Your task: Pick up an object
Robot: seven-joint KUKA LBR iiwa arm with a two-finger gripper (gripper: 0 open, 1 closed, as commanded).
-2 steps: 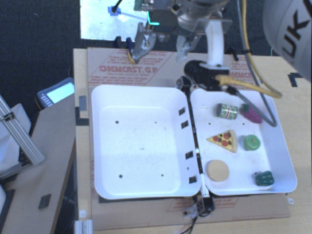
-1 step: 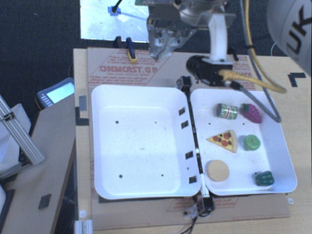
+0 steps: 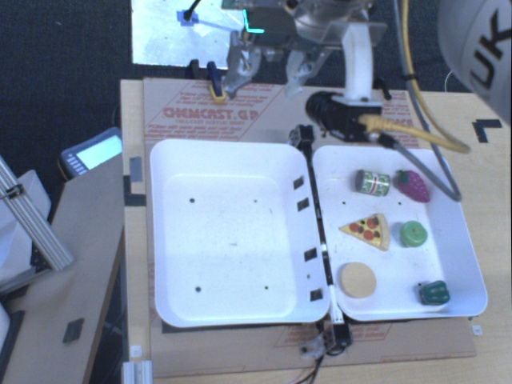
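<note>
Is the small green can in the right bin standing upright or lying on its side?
The green can lies on its side: its round ends face left and right.

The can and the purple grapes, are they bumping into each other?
Apart. In the camera view, a strip of white bin floor shows between the can and the grapes in the right bin.
</note>
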